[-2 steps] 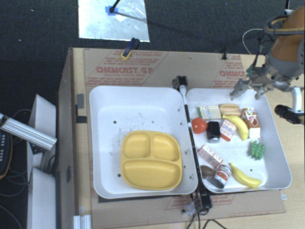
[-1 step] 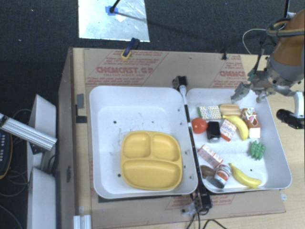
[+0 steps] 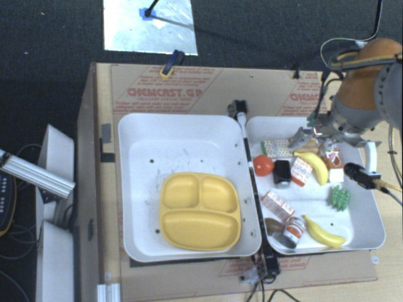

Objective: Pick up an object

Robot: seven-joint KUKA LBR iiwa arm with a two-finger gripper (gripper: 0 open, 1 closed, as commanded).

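Note:
The arm reaches in from the right, and my gripper hangs over the far part of the right bin. Just below it lie a yellow banana, a red and white packet and a small red box. A patterned packet lies to its left. Nothing can be seen held in the gripper.
The right bin also holds a red tomato, a black block, a white cube, a green toy, a pink box, a can and a second banana. In the left bin sits a yellow divided plate.

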